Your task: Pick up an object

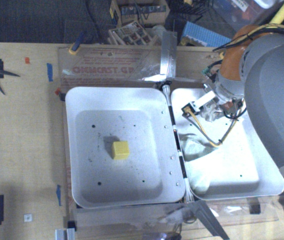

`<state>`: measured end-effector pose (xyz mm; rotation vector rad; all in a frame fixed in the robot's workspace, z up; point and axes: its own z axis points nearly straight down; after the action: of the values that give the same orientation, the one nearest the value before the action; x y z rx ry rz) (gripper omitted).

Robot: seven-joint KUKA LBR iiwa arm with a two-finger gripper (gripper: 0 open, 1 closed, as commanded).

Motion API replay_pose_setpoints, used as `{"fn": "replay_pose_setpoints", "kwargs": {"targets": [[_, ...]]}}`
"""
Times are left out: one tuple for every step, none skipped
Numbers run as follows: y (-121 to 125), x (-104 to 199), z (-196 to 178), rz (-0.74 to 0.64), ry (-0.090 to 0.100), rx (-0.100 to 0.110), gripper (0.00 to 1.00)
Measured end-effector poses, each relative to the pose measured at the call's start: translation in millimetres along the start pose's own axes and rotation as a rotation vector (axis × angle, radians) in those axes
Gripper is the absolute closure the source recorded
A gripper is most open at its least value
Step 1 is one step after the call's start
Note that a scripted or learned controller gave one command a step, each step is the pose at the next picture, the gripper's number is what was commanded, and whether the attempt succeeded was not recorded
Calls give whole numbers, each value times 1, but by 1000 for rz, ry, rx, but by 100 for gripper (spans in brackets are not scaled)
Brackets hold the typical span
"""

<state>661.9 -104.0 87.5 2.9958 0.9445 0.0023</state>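
Camera view: yellow block (121, 150) lies in left bin (82, 104); fingers' (204, 115) state unclear above right bin (242, 176).

A yellow block (121, 150) sits in the left white bin (82, 109), whose floor is flecked with small dark specks. The right bin (242, 169) is white too. The arm (267, 84) is grey with an orange band (232, 59). The bench (22, 149) is pale tan wood, marked with short blue tape strips (49, 72).
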Motion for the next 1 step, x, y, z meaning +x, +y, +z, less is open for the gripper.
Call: {"fn": "replay_pose_setpoints", "kwargs": {"targets": [[-20, -6, -19, 335, -4, 4, 100]]}}
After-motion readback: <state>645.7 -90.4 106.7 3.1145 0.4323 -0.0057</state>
